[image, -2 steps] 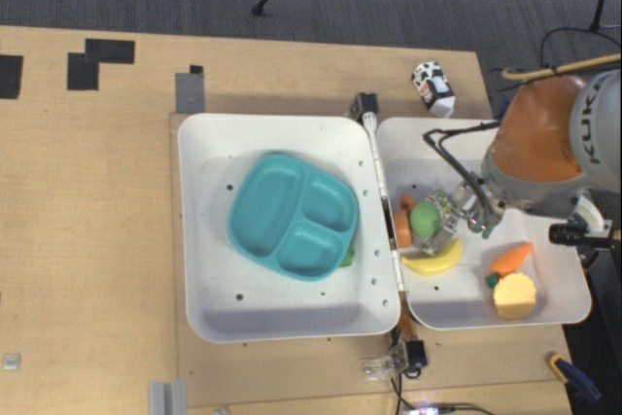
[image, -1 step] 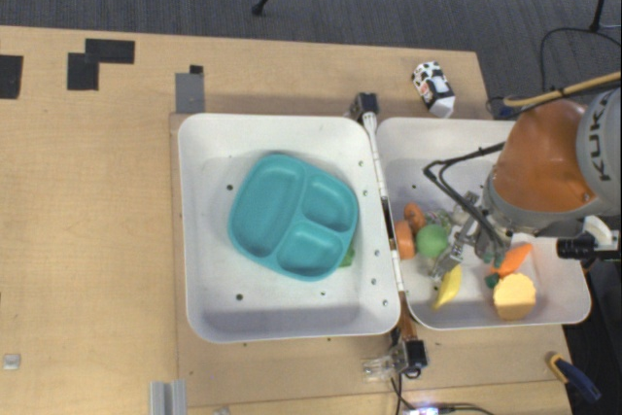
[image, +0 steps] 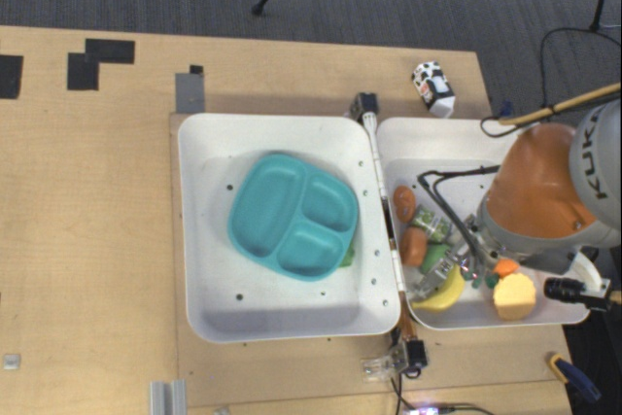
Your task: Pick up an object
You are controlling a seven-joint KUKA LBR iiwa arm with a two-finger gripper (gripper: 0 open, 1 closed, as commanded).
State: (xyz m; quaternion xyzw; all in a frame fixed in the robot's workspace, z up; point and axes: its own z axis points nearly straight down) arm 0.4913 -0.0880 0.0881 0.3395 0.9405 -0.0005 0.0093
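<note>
Connector (image: 400, 360): one, clear-cased with wires, on the bench at the near edge, just outside the gap between the two bins; likely rig cabling.
Banana (image: 439, 292): one, yellow, in the right bin's near-left corner, against the near wall; probably came to rest there as loose pick stock.
Yellow block (image: 514, 295): one, pale yellow, by the right bin's near wall, just right of the gripper, with a small orange piece (image: 506, 267) touching its far side.
Gripper (image: 462, 258): one, low inside the right bin among the toy food, above the banana; width of opening not discernible, tips lost in clutter; nothing seen held.
Carrot-like piece (image: 414, 246): one, orange-red, near the right bin's left wall, a green-wrapped item (image: 431, 225) touching it.
Brown oval (image: 403, 201): one, by the left wall, beyond the carrot-like piece.
Right bin (image: 442, 139): one, white, shallow; holds all candidate objects for the pick, hence the arm's reach here.
Teal tray (image: 294, 215): one, three compartments, centred in the left bin, something green peeking from under its near-right edge.
Left bin (image: 199, 209): one, white; judged the drop side.
Arm (image: 539, 185): one, orange band over the right bin's right half.
Black-and-white carton (image: 432, 88): one, on the bench beyond the right bin's far-left corner, outside the pick area.
</note>
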